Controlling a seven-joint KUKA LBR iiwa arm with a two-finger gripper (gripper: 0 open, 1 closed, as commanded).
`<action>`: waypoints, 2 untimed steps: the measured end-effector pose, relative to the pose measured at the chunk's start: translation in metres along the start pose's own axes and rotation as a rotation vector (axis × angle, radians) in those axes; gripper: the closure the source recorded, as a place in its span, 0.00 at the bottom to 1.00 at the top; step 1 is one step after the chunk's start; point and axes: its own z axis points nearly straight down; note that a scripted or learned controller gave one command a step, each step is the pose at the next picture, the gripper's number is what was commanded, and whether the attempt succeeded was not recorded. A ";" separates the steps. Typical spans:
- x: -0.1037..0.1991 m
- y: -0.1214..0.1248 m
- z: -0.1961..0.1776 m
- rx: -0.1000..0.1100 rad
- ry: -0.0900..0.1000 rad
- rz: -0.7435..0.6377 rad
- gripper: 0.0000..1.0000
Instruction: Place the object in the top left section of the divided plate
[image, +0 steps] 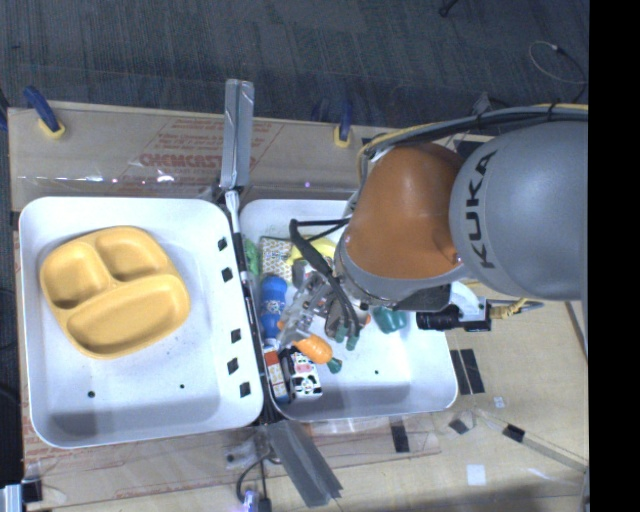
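A yellow divided plate (115, 288) lies in the left bin (120, 400), with two small sections at its top and one long section below. The gripper (312, 318) hangs low over the clutter in the right bin (400, 390), under the arm's orange band. Its fingers point down-left among the objects. An orange piece (314, 349) lies just below the fingertips, and a blue bottle-like object (272, 305) lies just left of them. I cannot see anything held between the fingers.
The right bin also holds a yellow item (322, 249), a green item (251, 262), a teal piece (389, 321) and a small dark box (297, 377). A metal divider (236, 140) runs between the bins. The arm's bulk covers the right bin's upper right.
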 end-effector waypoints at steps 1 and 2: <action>0.036 0.073 0.019 0.001 0.003 -0.089 1.00; 0.019 0.150 -0.001 -0.001 -0.001 -0.266 1.00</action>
